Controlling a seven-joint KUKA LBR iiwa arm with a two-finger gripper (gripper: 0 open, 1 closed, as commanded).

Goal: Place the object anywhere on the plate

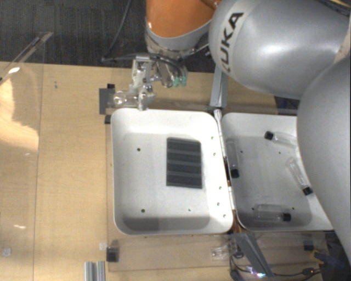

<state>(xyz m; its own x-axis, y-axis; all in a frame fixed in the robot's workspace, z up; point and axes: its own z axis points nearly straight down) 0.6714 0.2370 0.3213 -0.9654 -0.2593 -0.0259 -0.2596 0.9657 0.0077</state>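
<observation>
The gripper [143, 93], finger state indeterminate, hovers beyond the far rim of the left bin [123, 164], away from the dark plate [184, 162] at its centre.

A KUKA arm [285, 49] is showing broad, rounded grey casings with a smooth sheen that is catching soft white highlights. Dark capital letters of the maker's name are running across one curved shell. An orange band [175, 16] is glowing above the wrist, edged below by a pale grey ring. Beneath it, the gripper [143, 90] is presenting a compact cluster of silvery metal parts, with a small green piece sitting at its side.
</observation>
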